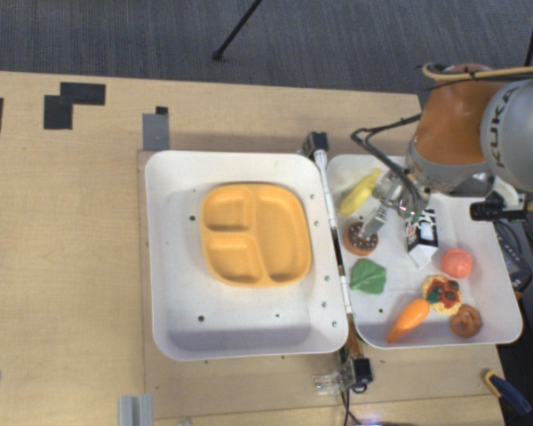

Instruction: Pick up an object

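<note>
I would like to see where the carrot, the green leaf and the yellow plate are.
carrot (409, 318): camera view, middle of its orange body.
green leaf (368, 276): camera view, centre of the leaf.
yellow plate (295, 238): camera view, floor of its large right compartment.

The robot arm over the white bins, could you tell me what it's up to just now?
The arm reaches in over the right bin, its pincer low beside a small brown round item and a yellow piece. A green leaf, carrot and pink ball lie loose nearby. The left bin holds a yellow divided plate. I can't tell if anything is gripped.
</note>
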Robot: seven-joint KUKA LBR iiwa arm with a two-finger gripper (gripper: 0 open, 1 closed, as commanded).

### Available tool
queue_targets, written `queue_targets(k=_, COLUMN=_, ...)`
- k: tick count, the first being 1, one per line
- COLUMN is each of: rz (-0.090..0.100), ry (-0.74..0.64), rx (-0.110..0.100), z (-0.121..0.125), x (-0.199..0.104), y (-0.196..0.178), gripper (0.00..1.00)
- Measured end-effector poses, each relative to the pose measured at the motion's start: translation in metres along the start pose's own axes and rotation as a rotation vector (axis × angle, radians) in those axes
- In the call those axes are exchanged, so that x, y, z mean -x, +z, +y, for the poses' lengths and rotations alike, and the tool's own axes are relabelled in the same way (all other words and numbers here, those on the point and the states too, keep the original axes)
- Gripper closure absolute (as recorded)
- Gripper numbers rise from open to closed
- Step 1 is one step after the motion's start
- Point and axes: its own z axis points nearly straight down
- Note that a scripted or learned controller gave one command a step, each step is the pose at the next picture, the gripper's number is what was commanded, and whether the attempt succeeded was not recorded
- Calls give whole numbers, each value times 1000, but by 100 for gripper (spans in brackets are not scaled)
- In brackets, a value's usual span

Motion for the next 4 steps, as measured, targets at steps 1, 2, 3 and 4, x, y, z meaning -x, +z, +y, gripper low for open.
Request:
queue_targets(k=1, rz=-23, ry=-331, rx=13, z=-7, x=-3, y=5, gripper=0)
queue_targets(k=2, rz=-11, ry=-422, rx=-3, z=-16, x=-3, y=5, gripper=0)
queue_targets(k=3, rz=-11, ry=-420, rx=1, z=-14, x=-2, y=-8, gripper=100)
queue_targets(k=4, rz=-6, ry=-520, rx=-1, z=-38, x=42, y=-146, gripper=100)
